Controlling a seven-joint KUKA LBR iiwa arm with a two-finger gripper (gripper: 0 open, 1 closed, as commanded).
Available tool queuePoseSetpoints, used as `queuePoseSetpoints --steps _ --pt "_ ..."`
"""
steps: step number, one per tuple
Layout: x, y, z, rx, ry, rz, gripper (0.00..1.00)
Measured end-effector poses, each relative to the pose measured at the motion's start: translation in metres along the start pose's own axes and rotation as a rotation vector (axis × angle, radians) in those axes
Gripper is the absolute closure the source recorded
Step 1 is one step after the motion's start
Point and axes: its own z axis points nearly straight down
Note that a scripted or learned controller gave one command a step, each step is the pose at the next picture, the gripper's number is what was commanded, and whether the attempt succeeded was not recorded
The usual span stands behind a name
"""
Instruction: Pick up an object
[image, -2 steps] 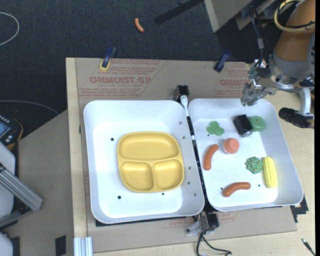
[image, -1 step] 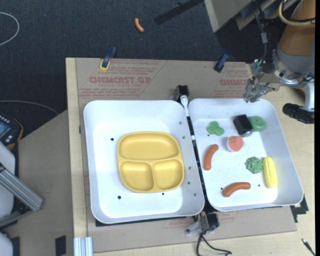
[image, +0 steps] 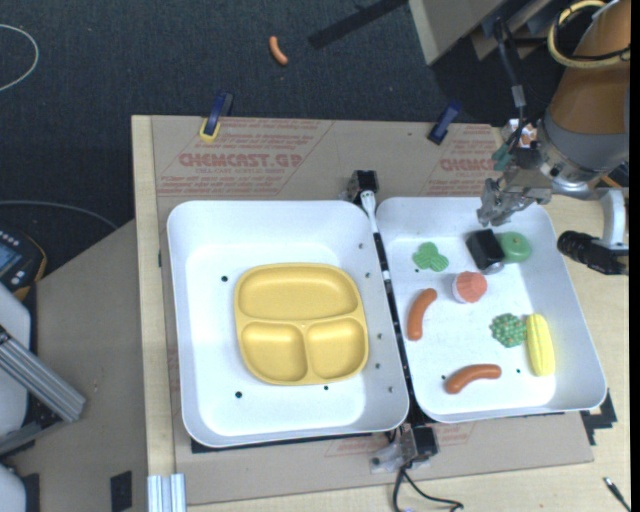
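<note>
Two shallow white bins sit side by side: the left bin (image: 190, 300) and the right bin (image: 570, 330). One yellow divided plate (image: 300, 322). Two sausages (image: 421, 313) (image: 472, 377). Two broccoli pieces (image: 431, 257) (image: 508, 329). One corn cob (image: 540, 344). One green round piece (image: 516, 247). One red-and-white round piece (image: 469, 287).

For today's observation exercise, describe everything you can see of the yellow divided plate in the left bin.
The yellow divided plate is a rounded rectangle that looks like matte plastic, lying flat and upright on the floor of the left bin, near its middle. Raised ridges split it into three compartments: one wide section along the far side and two smaller ones along the near side. All three hold nothing. It sits slightly turned relative to the bin walls. Only the bin floor touches it.
</note>
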Motion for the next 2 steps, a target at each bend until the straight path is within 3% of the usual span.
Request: queuePoseSetpoints --steps 1,2 --pt "0.040 -0.044 0.004 0.002 0.001 -0.001 1.00" --pt "0.058 -0.089 0.022 0.003 0.001 0.002 1.00"
